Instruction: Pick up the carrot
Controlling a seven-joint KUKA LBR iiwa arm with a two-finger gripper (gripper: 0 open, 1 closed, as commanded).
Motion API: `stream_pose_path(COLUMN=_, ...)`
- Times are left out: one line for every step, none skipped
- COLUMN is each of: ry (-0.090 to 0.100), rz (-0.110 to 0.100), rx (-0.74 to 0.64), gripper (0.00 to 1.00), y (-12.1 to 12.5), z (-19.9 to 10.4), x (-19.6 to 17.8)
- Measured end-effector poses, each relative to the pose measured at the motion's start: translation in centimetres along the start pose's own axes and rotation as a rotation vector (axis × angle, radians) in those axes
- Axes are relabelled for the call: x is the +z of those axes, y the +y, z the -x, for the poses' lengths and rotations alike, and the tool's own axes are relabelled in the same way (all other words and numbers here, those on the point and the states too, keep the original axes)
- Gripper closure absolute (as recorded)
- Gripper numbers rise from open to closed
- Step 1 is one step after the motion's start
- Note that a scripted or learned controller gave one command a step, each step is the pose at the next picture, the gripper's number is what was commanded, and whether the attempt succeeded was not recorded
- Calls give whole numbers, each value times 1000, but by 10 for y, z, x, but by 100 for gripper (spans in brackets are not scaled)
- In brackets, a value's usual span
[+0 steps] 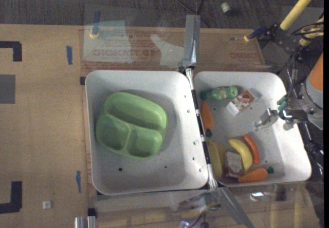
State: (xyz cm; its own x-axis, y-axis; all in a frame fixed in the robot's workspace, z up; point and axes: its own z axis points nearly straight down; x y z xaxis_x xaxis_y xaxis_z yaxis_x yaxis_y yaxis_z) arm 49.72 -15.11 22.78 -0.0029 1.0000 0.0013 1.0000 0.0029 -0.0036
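Carrot [254, 175]: seen at the lower right of the frame, lying by the right bin's [295, 168] near wall, green top pointing right.
Gripper [268, 119]: located right of centre, over the right bin's floor; finger state cannot be told.
Neighbours: a banana [241, 152] and a sachet [233, 163] are seen just above the carrot.
Left bin [103, 175]: occupied by a green divided tray [131, 124].

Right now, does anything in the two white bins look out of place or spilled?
Nothing looks spilled or damaged. The green divided plate sits askew in the left bin. In the right bin the toy foods lie jumbled, the orange carrot against the near wall.
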Motion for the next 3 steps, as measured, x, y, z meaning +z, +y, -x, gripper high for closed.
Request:
stream_pose_path(ry=-1, rz=3, rx=-101, gripper=0, y=10, z=-48, x=135)
stream_pose_path(ry=-2, rz=2, rx=-95, gripper=100, y=9, z=-45, x=128)
stream_pose_path(ry=-1, rz=1, rx=-175, gripper=100, y=-17, z=-118, x=46)
